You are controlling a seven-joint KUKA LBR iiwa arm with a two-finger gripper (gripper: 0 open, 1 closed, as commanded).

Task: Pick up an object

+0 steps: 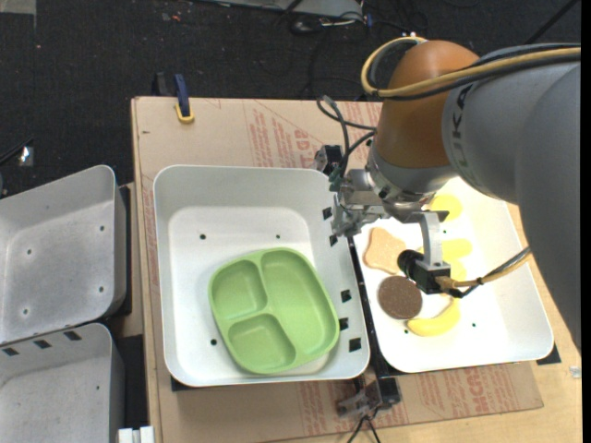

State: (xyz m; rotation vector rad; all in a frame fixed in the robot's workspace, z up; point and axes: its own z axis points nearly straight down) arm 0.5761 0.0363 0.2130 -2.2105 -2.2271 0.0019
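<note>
My gripper (354, 212) hangs over the left edge of the right bin (517, 340), close to the wall between the two bins. Just below and right of it lies a tan toast-shaped slice (378, 248). A brown round disc (399, 296) sits in front of the slice, and a yellow banana (435, 321) curves around the disc's near side. More yellow pieces (454, 247) lie partly hidden under the wrist. Nothing shows between the gripper's tips.
The left bin (185, 201) holds a green divided plate (271, 310) in its front half. Both bins rest on a cardboard sheet (240, 127). White trays (55, 238) stand off to the far left. The grey arm covers the back of the right bin.
</note>
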